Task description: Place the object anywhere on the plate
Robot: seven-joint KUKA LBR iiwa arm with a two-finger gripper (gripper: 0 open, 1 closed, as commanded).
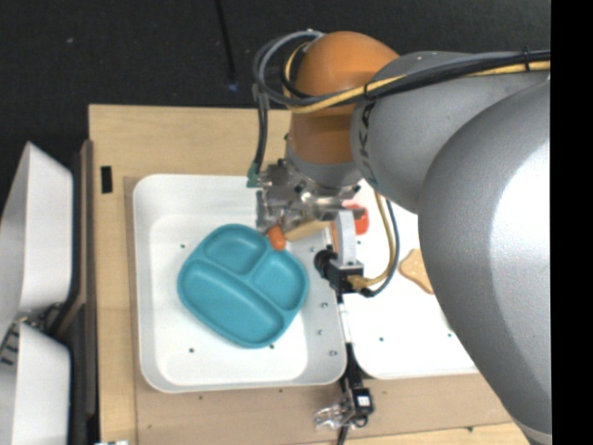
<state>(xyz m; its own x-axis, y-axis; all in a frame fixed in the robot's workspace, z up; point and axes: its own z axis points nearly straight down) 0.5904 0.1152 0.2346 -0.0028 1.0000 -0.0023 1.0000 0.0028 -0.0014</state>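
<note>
I cannot tell how the jaws stand: the gripper (278, 222) is seen from above and its own body hides them. At its lower tip a small orange object (276, 239) shows, right at the plate's upper right rim, but I can't see whether it is held between the fingers or just lying there.

The plate (243, 286) is blue with three compartments, and sits tilted in the left bin (153, 341). The object sits just on the edge, so I judge the release point to be marginal. To do this well, I want the gripper carried further in over the plate, toward the middle of the upper right compartment, and lowered close before letting go, so the object cannot roll off the rim into the bin.

A tan piece (415, 269) lies in the right bin (408, 355), partly hidden by the arm (463, 156).
</note>
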